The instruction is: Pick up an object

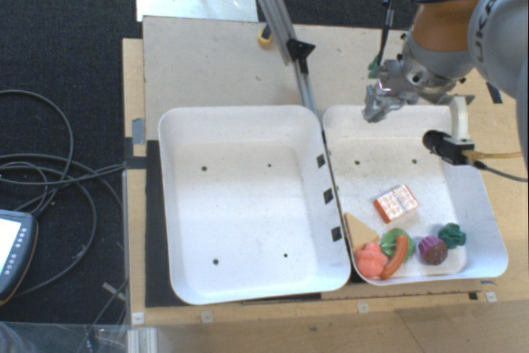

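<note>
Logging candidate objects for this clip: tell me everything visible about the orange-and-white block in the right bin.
The orange-and-white block is a small boxy piece, orange along its edges with a paler, gridded top face, looking like plastic or printed card. It lies flat and turned at a slant on the floor of the right bin, a little up from the cluster of toy food at the near edge. It appears to touch nothing else. The gripper hangs over the bin's far end, well away from it.

End effector (378, 108) hangs over right bin's (475, 186) far rim, toys (395, 202) nearby.
</note>
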Action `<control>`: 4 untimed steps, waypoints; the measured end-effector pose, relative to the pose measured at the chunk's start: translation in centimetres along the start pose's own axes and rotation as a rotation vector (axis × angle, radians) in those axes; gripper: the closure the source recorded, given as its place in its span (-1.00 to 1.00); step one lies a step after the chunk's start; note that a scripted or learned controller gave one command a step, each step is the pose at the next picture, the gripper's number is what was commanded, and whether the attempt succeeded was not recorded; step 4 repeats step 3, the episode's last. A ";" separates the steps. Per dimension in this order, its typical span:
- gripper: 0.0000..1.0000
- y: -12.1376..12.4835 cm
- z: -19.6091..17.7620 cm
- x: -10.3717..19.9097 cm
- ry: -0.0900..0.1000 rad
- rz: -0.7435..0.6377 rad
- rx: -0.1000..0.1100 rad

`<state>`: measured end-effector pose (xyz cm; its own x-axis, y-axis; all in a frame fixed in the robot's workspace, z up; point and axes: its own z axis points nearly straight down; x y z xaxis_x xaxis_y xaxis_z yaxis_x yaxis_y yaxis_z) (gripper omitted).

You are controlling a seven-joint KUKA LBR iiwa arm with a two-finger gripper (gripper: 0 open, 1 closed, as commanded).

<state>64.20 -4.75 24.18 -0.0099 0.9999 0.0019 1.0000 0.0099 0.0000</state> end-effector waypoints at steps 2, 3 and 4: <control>1.00 -3.7 -0.9 10.0 0.001 -0.001 0.000; 1.00 -6.5 0.0 13.7 0.000 0.001 0.002; 1.00 -6.5 0.0 13.7 0.000 0.001 0.002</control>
